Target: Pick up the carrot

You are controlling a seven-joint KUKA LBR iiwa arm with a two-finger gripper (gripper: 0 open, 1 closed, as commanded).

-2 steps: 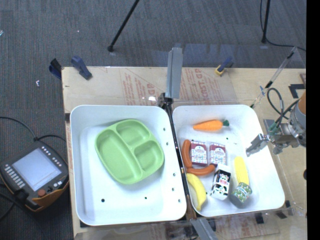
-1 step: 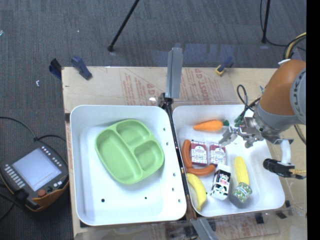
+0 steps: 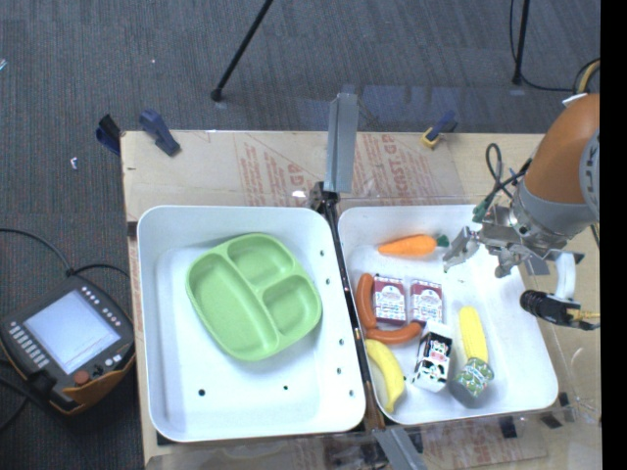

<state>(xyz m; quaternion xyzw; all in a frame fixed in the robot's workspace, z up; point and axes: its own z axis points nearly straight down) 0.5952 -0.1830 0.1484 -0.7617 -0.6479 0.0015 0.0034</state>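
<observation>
Dark carpet surrounds the surface, a pale board carrying two shallow white bins side by side, and the camera view looks down on both at a slant. In the left bin sits a green divided plate. The right bin holds the carrot near its far rim, lying on its side with its long axis running roughly left to right across the view, orange tip toward the bins' shared wall and green stub toward the arm. Just beside that stub, further right, hangs the claw, and the carrot lies to its left, close but apart. Whether its fingers are spread or closed I cannot tell from this angle; nothing appears between them. Nearer the camera lie two sausages, two small packets, a corn cob and a banana, all well clear of the carrot. My judgement: the coming move turns on a short shift leftward along the carrot's axis, then closing across its narrow width.
</observation>
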